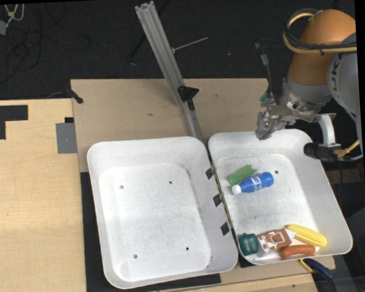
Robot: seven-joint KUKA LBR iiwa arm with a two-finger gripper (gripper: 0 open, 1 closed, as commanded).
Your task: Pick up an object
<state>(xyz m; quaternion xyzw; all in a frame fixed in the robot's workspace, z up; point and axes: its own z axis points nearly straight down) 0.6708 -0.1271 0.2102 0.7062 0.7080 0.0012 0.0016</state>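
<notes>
Pale wood desk (32,201) carries two white bins. Left bin (152,212) sits beside the right bin (278,198), which holds a green piece (241,173) touching a blue bottle (254,183); the bottle lies on its side, long axis nearly left-right, white cap leftward. At the near rim lie a dark green item (248,244), orange-white packet (274,238), yellow corn (307,234), red sausage (297,251). The end effector (266,128) hovers over the far rim, nothing between its tips; whether they are apart I cannot tell.

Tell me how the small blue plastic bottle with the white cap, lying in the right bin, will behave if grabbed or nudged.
The small blue plastic bottle lies on its side, so a sideways nudge would probably roll it, perhaps into the green item beside it. Its rounded, smooth-looking body may slip between fingers. It looks small, so likely light and fairly stiff, though its fill cannot be judged.
</notes>
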